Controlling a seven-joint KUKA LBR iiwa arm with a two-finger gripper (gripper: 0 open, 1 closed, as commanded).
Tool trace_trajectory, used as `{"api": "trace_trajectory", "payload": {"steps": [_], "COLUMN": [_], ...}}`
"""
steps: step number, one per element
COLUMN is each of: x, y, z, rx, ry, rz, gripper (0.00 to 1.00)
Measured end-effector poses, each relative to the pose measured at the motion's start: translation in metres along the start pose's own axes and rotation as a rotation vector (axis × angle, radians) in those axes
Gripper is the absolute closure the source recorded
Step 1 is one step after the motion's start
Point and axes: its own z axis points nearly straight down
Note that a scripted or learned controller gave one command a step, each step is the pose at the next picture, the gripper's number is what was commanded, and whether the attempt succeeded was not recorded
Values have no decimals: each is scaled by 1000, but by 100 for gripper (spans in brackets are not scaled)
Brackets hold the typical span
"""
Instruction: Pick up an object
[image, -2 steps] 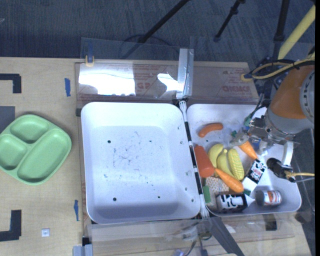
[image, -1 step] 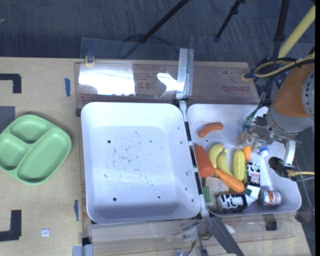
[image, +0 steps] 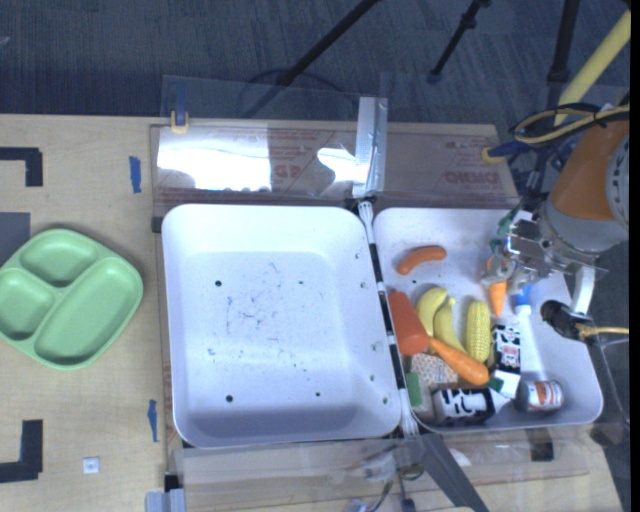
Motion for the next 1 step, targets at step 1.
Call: {"api": "trace_trajectory", "payload": {"steps": [1], "x": [81], "y": [20], "z": [-120], "rx": [-8], "ry": [-9], "rz": [-101], "gripper": [100]}}
